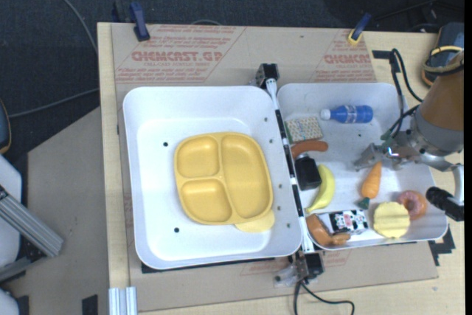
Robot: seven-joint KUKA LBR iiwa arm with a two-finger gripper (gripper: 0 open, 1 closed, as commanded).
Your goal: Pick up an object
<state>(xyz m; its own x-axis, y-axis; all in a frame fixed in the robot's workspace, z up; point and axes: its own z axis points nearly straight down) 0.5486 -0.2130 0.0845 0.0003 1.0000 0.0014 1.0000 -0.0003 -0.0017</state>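
The robot arm [441, 111] comes in from the right side and bends down over the right bin [335, 94]. Its jaws [377, 153] hang low, just above the top end of a small orange carrot [372, 180]. The jaws look spread apart, with nothing between them.

The carrot lies in the right bin, tilted, near the middle. Close by sit other toy foods. A yellow banana [324, 188] lies to the left of the carrot, next to a black block [307, 173]. A brown sausage [308, 147] lies above the block. A blue bottle [348, 114] rests on its side near the far wall. A pale yellow round thing [391, 220] and a pink donut [412, 203] sit near the front right corner. A black and white pack [348, 220] lies at the front.

The left bin [147, 158] holds a yellow plate [221, 178] with three parts. Both bins sit on a tabletop [184, 52] covered in brown board.
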